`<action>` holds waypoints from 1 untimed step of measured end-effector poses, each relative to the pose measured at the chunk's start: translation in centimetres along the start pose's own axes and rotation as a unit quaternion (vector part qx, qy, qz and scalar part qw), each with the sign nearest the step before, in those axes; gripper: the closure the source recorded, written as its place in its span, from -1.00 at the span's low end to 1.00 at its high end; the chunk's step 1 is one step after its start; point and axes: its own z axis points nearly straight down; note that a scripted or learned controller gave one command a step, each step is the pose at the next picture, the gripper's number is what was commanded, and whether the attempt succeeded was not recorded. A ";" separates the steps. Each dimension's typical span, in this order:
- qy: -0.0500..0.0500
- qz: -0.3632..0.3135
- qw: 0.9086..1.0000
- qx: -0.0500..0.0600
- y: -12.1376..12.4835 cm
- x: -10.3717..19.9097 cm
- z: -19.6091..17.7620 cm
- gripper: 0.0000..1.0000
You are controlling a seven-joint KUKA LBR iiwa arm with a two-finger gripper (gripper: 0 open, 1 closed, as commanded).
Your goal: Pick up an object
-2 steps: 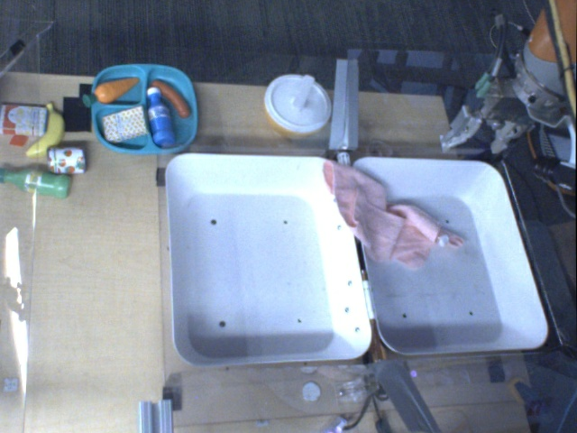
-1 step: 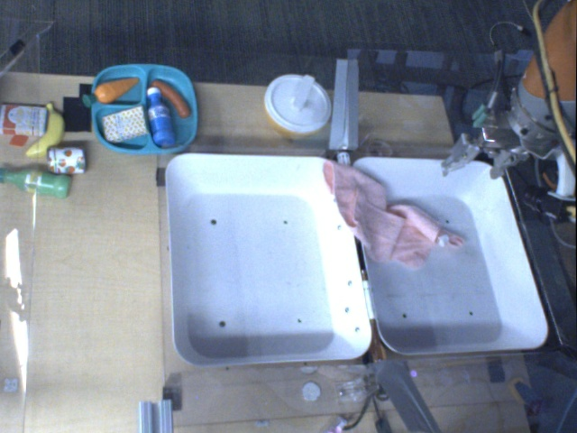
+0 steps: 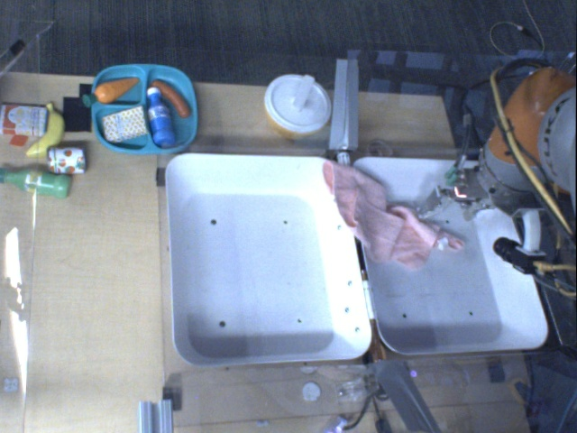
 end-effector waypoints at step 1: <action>-0.001 -0.070 0.998 -0.003 -5.3 -0.3 0.7 -1.00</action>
